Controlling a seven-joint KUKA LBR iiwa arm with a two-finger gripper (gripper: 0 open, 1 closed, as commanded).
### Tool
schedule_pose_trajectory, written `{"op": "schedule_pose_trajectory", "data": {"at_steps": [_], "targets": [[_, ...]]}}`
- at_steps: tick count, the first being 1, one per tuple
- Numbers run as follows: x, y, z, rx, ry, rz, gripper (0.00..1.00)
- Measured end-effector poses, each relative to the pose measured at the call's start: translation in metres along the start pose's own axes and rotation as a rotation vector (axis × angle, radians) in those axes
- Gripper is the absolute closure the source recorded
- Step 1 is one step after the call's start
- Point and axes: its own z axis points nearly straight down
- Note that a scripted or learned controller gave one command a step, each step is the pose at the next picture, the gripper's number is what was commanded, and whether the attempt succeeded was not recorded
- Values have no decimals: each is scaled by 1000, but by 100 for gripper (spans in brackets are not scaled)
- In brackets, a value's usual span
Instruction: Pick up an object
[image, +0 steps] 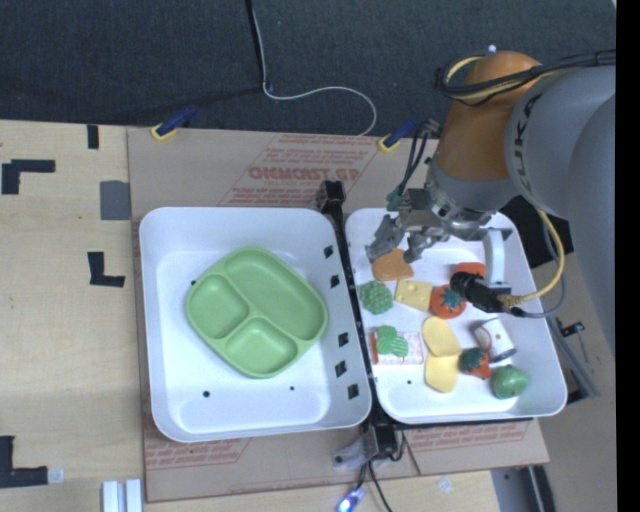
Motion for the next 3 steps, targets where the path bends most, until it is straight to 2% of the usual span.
{"op": "schedule_pose_trajectory", "data": {"at_steps": [1, 2, 3], "targets": [[31, -42, -18, -2, 1, -2, 100], [43, -45, -3, -1, -1, 0, 100], [28, -34, -13, -4, -1, 2, 100]]}}
